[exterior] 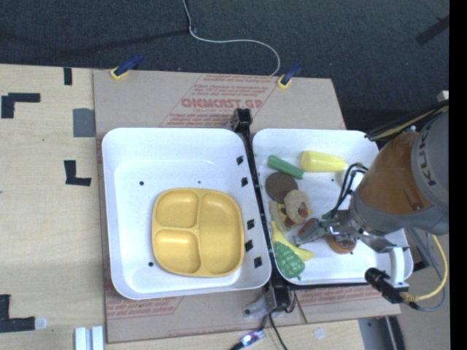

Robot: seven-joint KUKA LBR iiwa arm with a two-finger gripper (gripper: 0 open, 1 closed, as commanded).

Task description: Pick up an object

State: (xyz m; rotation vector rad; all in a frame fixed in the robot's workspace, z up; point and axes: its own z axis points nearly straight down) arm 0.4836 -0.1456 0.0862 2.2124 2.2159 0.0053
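Green leafy toy [289, 259] at the right bin's [365, 141] near edge: probably light, soft plastic; pinch across its narrow middle. Claw [332, 228] sits low among the toys; can't tell whether it's spread or pinching anything.

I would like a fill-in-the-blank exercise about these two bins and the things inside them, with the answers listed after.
1. The yellow divided plate lies in the ____ bin.
2. The plate has ____ compartments.
3. The arm's gripper is over the ____ bin, among the toy foods.
4. The green stick lies beside a ____ corn cob.

Missing words: left; three; right; yellow
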